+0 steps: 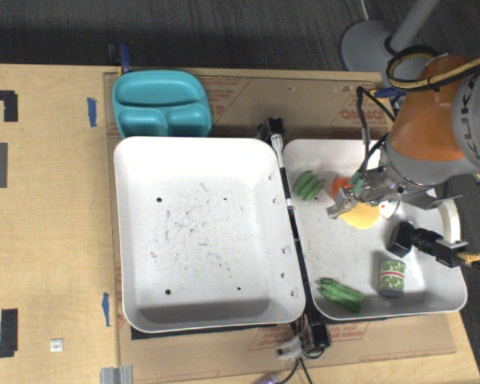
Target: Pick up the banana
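Overhead, two shallow white plastic bins sit side by side. The left white bin point(200, 302) shows dark specks and scuffs on its floor. At 12 o'clock from it, outside on the bench, lies a teal divided plastic tray point(162, 102).

The right white bin point(448, 298) carries five things: a ridged green oval piece point(308, 185) at 10 o'clock, a small orange piece point(340, 186) just beside it, a green printed can point(392, 277) at 5 o'clock, a long dark-green vegetable point(342, 293) at 7 o'clock, and the yellow banana point(364, 217) near the middle.

The metal two-finger claw point(354, 201) hangs right over the banana's 11 o'clock end, hiding part of it. The banana lies on the bin floor at the claw's 5 o'clock. Whether the claw is wide or narrow, I cannot tell.
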Available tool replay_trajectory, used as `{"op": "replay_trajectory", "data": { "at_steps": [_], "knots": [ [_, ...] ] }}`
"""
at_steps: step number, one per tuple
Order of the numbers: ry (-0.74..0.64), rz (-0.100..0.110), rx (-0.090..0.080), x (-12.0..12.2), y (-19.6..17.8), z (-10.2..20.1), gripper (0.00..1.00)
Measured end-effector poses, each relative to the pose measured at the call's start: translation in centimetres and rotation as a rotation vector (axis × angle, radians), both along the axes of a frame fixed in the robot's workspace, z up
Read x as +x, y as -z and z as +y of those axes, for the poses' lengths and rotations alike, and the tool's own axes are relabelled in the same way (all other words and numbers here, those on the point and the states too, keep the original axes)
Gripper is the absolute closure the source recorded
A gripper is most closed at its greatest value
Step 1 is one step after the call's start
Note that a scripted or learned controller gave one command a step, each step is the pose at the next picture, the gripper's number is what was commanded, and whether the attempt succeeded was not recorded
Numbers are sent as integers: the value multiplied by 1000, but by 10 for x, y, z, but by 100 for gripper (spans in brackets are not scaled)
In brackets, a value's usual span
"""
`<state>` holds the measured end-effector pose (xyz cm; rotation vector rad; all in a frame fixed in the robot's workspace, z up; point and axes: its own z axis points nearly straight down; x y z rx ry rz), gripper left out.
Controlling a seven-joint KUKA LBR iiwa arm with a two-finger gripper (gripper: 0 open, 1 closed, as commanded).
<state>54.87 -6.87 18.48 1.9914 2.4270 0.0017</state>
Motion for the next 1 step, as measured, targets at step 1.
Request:
{"op": "replay_trajectory", "data": {
  "at_steps": [1],
  "knots": [
    [0, -2, -2, 0, -10, 0, 100]
  ]
}}
